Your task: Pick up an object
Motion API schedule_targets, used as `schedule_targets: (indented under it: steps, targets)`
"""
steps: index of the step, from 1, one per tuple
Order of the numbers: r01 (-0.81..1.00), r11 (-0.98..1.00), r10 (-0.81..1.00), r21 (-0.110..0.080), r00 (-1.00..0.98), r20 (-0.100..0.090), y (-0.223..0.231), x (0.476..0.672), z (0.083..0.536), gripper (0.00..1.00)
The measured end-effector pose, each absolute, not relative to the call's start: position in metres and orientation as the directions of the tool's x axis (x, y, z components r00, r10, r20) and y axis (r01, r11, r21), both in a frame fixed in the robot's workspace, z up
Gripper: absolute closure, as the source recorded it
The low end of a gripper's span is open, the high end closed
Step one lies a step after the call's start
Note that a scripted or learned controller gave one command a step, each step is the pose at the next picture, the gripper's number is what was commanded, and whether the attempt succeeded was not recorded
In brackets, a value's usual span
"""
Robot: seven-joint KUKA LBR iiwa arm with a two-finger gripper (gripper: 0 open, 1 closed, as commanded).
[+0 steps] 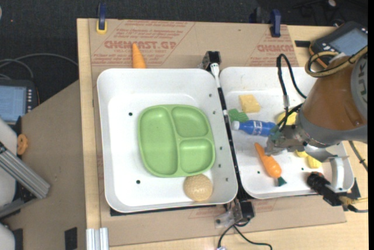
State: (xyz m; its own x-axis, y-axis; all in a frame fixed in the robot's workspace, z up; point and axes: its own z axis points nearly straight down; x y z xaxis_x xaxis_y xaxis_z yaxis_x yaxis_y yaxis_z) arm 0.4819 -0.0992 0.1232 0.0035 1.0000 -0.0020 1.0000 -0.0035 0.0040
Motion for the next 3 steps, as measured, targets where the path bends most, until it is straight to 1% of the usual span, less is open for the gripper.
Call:
schedule_targets:
  steps: [1,2,3]
  targets:
    - [1.000,-0.003,1.000,0.003,0.003,-0.002,-0.099,0.482,0.123,0.00]
    - [1.000,0.006,1.000,0.008,-0.006,0.000,-0.055,0.481,0.208,0.00]
    - [1.000,-0.004,1.000,-0.009,0.004,0.000,-0.097,0.477,0.135,0.00]
